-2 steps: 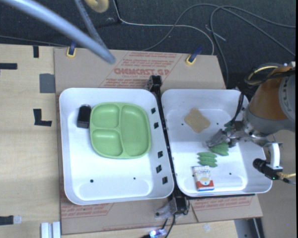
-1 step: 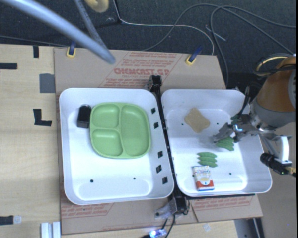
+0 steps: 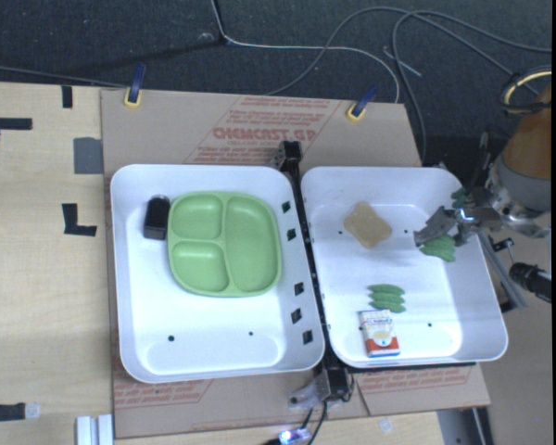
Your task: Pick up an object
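You've got the metal two-finger gripper (image 3: 442,235) closed on a small green leafy item (image 3: 438,247) near the right white bin's (image 3: 473,341) right rim; pickup looks underway, lift-out left.

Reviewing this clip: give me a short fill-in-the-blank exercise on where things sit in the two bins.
1. The green divided plate lies in the ____ bin.
2. The small black object sits just ____ of that plate.
3. The tan sponge lies in the ____ bin.
4. The gripper is over the right bin's ____ edge.

Missing words: left; left; right; right
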You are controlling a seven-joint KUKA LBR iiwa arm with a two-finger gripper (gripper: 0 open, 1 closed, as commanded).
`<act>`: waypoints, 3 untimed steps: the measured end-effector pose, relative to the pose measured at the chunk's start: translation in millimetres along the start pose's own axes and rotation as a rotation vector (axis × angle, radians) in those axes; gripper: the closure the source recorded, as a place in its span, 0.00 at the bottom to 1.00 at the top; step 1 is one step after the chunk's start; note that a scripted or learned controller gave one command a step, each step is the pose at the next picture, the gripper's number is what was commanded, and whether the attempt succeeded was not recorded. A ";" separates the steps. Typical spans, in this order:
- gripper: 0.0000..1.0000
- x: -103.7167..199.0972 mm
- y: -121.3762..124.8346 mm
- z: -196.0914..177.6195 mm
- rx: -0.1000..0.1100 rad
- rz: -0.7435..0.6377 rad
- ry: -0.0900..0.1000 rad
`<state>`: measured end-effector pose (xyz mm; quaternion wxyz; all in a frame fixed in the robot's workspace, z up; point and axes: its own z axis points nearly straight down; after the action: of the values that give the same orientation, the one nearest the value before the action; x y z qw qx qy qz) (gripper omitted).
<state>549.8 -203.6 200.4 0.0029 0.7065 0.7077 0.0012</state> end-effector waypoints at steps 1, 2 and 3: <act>1.00 0.3 0.7 -19.0 0.005 0.000 0.002; 1.00 52.6 17.0 -10.3 0.007 -0.004 0.003; 1.00 105.3 31.0 -20.8 0.006 -0.005 0.004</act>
<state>580.5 -98.2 221.1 -0.0007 0.7048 0.7094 0.0003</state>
